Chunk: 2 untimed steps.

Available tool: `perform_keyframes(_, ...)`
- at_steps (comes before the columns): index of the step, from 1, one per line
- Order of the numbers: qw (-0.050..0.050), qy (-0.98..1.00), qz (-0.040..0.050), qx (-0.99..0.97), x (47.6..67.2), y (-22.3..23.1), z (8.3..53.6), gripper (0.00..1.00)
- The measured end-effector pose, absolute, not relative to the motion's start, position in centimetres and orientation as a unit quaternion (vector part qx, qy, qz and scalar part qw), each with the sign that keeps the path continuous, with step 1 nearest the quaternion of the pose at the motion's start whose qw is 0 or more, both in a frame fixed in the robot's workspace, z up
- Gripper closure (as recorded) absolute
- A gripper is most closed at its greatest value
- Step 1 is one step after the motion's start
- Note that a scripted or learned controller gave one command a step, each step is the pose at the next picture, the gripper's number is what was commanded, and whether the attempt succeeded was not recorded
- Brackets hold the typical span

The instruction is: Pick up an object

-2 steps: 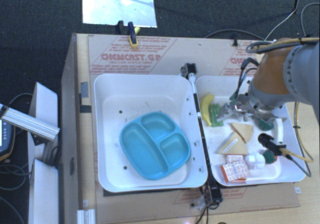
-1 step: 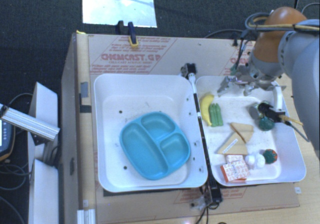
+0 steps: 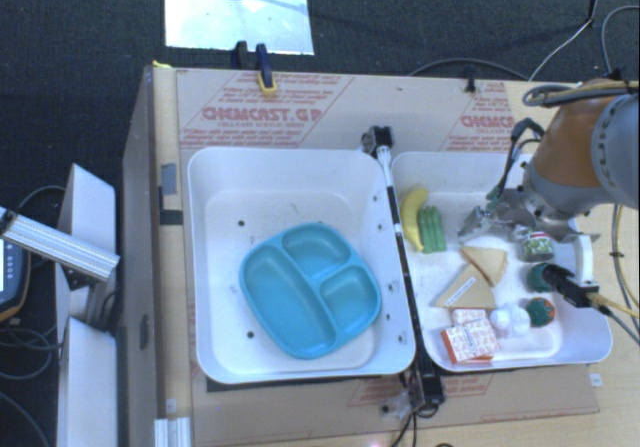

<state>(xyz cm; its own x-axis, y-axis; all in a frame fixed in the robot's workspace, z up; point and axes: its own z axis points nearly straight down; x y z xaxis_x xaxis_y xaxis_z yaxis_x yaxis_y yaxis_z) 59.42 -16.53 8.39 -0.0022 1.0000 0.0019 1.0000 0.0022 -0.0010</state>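
- The arm (image 3: 585,150) comes in from the right, grey with its orange band, and hangs over the right bin (image 3: 585,340).
- The gripper (image 3: 487,220) sits low inside that bin, metal fingers pointing toward the divider between the two bins; whether the claw is open or closed, I cannot tell from this angle, and nothing shows between its tips.
- Taking the right bin as the landmark: the yellow banana (image 3: 411,213) lies along its left wall, and the green vegetable (image 3: 431,229) is just beside the banana, on the side away from the wall.
- The tan wedge (image 3: 485,261) rests near the bin's middle, just below the gripper, apart from it.
- A pale flat slice (image 3: 459,291) lies just below the wedge.
- The red-and-white box (image 3: 470,335) sits at the bin's near edge.
- Small white pieces (image 3: 510,319) and a dark green round item (image 3: 541,311) are beside the box, toward the bin's right.
- Left of the right bin, the left bin (image 3: 215,235) holds a blue divided tray (image 3: 310,287), lying flat.
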Motion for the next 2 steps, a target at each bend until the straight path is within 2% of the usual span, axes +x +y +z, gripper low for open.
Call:
perform_keyframes(1,0.000,-0.708,-0.0005,-0.706,55.9,-11.8,8.4,0.00)
perform_keyframes(2,-0.002,-0.709,-0.0010,-0.706,64.4,-13.8,11.3,0.00)
